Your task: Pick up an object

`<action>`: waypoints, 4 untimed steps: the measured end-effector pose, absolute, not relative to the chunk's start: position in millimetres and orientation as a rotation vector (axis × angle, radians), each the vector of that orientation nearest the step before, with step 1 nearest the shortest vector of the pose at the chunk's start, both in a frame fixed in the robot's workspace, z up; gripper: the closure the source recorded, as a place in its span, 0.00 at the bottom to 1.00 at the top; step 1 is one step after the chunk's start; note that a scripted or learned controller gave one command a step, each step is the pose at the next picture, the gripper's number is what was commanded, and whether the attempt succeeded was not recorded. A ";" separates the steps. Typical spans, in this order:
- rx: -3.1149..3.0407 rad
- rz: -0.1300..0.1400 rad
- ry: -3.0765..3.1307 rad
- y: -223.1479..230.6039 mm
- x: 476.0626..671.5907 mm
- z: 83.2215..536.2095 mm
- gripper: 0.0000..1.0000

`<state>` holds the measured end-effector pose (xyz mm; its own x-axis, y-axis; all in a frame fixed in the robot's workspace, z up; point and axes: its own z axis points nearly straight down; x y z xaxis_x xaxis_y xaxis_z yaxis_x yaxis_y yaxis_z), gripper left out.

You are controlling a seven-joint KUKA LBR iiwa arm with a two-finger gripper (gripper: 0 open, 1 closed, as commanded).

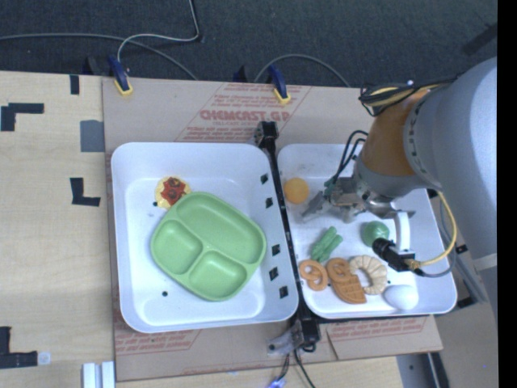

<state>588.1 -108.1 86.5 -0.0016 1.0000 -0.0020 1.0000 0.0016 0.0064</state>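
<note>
In the left bin point(129, 217) lie a green plate point(208, 245) and a small pizza toy point(172, 191). In the right bin point(428, 297) an orange ball point(296, 190) sits near the tool point(319, 204). The tool is low, its fingers apart, with nothing between them. Green beans point(325, 243), pretzels point(313, 275) and a white egg point(401, 297) wait below. Nothing looks picked up yet.

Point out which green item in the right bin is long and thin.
The green bean pod, lying at a slant left of the round green piece, which is short and stubby.
</note>
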 end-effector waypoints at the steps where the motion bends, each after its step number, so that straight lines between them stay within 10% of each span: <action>1: 2.218 0.003 2.218 -96.9 544.8 86.5 0.00; 2: 2.216 0.004 2.220 -93.4 610.5 86.0 0.00; 3: 2.219 0.002 2.220 -94.9 537.5 86.2 0.00; 4: 2.217 0.004 2.219 -99.4 575.8 86.3 0.00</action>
<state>575.8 -99.4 86.3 -0.0010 1.0000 -0.0015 1.0000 0.0010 0.0049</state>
